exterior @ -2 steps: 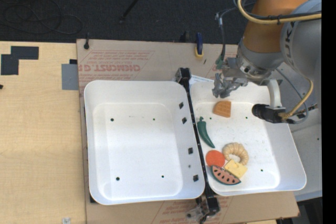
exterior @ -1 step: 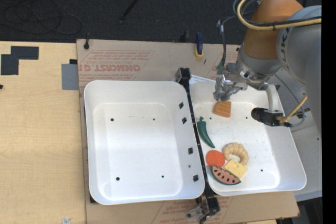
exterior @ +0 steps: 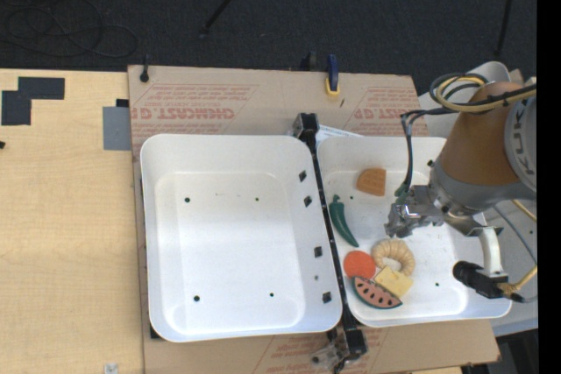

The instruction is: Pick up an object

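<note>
The right bin point(exterior: 438, 304) holds several toy foods. An orange wedge point(exterior: 372, 181) lies near its back. A green pepper point(exterior: 341, 222) rests along the left wall. Toward the front sit a red tomato point(exterior: 358, 264), a beige ring-shaped pastry point(exterior: 394, 253), a yellow cheese block point(exterior: 394, 280) and a watermelon slice point(exterior: 378, 294). My gripper point(exterior: 401, 219) hangs low in the bin, just behind the pastry and right of the pepper, with nothing seen between its fingers.
The left bin point(exterior: 158, 188) stands beside the right one, with a black divider rail point(exterior: 317, 215) between them. Cardboard point(exterior: 219, 105) lies under both bins. A blue and yellow clamp point(exterior: 332, 76) sits at the cardboard's back edge.
</note>
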Controlling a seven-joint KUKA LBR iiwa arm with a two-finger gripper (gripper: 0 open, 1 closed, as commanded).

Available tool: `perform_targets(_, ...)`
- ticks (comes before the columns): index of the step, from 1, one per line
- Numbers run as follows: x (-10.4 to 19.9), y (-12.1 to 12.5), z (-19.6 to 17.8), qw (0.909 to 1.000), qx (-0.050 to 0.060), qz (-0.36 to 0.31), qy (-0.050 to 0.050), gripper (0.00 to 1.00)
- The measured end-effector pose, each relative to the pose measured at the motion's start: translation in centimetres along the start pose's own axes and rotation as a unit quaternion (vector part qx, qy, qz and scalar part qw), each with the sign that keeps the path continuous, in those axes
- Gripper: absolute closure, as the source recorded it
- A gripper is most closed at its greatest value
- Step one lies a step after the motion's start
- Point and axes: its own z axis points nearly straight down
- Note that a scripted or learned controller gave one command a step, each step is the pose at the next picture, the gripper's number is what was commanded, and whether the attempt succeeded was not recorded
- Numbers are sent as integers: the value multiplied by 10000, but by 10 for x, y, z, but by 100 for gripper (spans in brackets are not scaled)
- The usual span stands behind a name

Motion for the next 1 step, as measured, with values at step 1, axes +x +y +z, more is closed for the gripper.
perform_targets(1, 25, -65, 35, 10000, -3, -31, 12, 100)
